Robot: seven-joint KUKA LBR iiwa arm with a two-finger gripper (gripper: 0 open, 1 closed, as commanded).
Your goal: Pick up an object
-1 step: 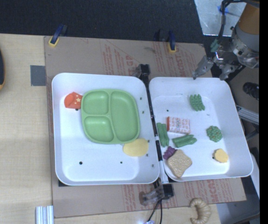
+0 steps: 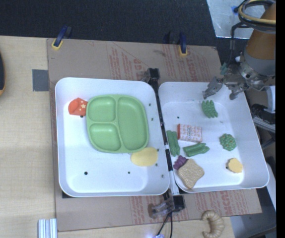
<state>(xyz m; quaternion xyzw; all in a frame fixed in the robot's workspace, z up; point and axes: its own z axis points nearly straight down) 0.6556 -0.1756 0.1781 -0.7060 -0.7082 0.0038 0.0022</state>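
Note:
My gripper hangs over the far edge of the right bin, open, with nothing between its fingers. Just below it and slightly left lies a bumpy green piece. Further down the bin are a red-and-white packet, a long green pod, a bunch of green beans, a broccoli floret, a yellow-orange piece, a purple bit and a slice of bread.
The left bin holds a green divided plate, a red piece with a star and a yellow piece. Clamps sit at the bench's far edge, and a tan curled item lies outside the bins at the front.

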